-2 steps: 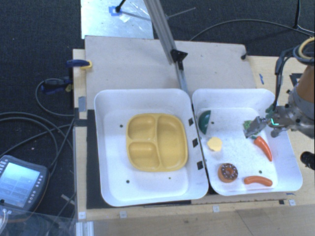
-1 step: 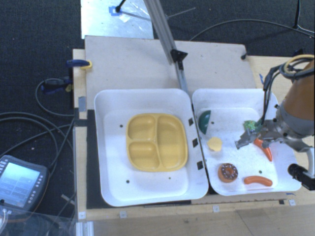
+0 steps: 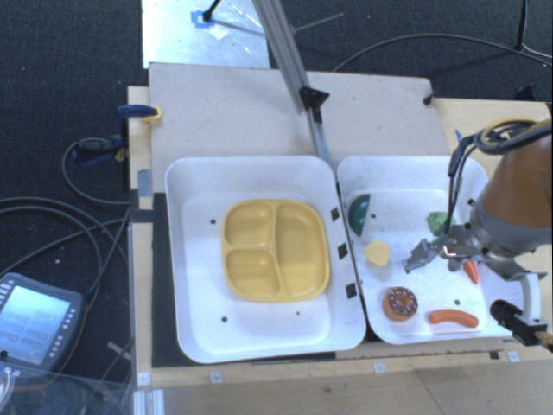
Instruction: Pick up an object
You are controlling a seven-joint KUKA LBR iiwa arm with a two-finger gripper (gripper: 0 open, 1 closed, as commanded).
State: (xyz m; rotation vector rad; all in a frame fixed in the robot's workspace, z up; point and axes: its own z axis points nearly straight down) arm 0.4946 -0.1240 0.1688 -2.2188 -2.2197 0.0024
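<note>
The right bin point(image 3: 406, 173) holds several small toys: a dark green wedge point(image 3: 359, 212) by its left wall, a pale yellow piece point(image 3: 378, 253), a chocolate donut with sprinkles point(image 3: 400, 303), an orange-red sausage point(image 3: 453, 318), a green leafy piece point(image 3: 438, 223) and a small red-orange piece point(image 3: 471, 271). My gripper point(image 3: 429, 255) hangs low over the middle of this bin, just right of the yellow piece and above the donut. Nothing shows between its fingers.
The left bin point(image 3: 194, 188) carries a yellow three-compartment plate point(image 3: 276, 249). A grey pole point(image 3: 285, 46) slants down to the bins' divider. The orange-banded arm point(image 3: 517, 199) covers the right bin's right side. Cables and a pendant point(image 3: 30, 316) lie off the bench's left.
</note>
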